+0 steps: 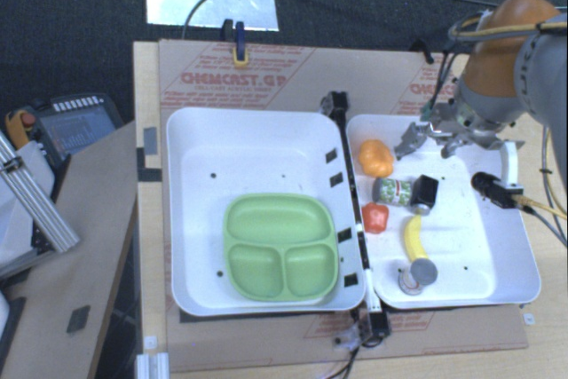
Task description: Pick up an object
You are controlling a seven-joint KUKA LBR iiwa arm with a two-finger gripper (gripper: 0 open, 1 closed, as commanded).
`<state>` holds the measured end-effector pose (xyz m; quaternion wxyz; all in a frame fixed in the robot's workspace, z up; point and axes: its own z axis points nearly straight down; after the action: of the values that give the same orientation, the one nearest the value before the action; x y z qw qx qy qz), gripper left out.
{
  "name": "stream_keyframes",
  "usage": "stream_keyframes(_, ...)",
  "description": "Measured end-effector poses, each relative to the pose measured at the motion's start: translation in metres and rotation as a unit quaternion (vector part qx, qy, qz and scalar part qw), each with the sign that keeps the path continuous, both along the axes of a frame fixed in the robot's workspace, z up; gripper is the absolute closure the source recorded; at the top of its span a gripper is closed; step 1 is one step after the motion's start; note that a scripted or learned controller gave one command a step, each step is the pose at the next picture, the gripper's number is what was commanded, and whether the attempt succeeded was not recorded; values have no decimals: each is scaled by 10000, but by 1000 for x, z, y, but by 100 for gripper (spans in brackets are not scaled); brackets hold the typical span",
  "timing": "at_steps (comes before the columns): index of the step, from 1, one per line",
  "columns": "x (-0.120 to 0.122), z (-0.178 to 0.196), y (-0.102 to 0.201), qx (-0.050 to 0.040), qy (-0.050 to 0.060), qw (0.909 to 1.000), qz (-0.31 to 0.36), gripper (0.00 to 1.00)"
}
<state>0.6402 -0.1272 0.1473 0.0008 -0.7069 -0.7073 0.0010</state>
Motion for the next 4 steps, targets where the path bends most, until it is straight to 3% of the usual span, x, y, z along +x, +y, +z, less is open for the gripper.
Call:
stream_keyframes(1, -7, -48, -6, 1, -1, 10000, 0, 0)
stream_keyframes(2, -5, -34, -6, -4, -35, 10000, 4, 100)
stream_keyframes(4, 8, 84, -8, -10, -59, 10000, 17, 100)
